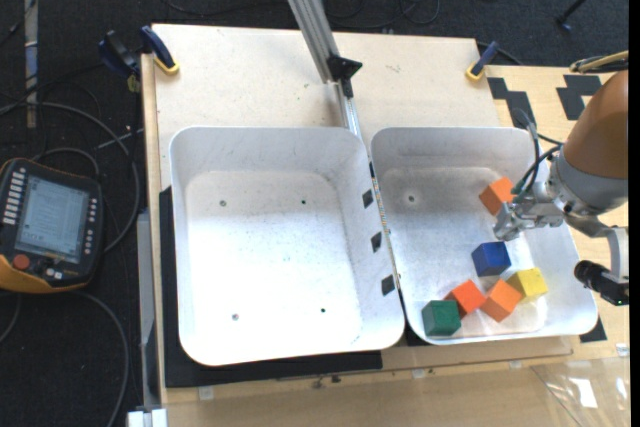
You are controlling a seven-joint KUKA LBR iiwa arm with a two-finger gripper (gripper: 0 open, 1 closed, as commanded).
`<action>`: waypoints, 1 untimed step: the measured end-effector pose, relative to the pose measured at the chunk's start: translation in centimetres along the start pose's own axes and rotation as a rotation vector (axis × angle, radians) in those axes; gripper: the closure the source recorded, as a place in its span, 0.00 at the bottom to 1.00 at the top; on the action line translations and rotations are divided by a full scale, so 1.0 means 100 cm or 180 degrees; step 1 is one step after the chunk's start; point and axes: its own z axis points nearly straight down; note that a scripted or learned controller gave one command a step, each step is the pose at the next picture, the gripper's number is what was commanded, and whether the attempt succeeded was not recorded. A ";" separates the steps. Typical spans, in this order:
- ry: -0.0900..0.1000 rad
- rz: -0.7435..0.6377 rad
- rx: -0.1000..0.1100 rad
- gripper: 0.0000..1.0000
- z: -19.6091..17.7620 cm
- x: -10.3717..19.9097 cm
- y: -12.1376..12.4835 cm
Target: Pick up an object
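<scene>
One orange block (493,194) half behind tool (510,221)

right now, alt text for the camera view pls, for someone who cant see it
A grey robot arm reaches from the right into the right bin, its gripper low between an orange block and a blue cube. Green, orange and yellow blocks cluster at that bin's near edge, beside the left bin.
</scene>
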 end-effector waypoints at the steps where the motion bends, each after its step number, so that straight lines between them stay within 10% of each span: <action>1: 0.0001 0.0001 0.0003 0.00 0.001 0.000 0.000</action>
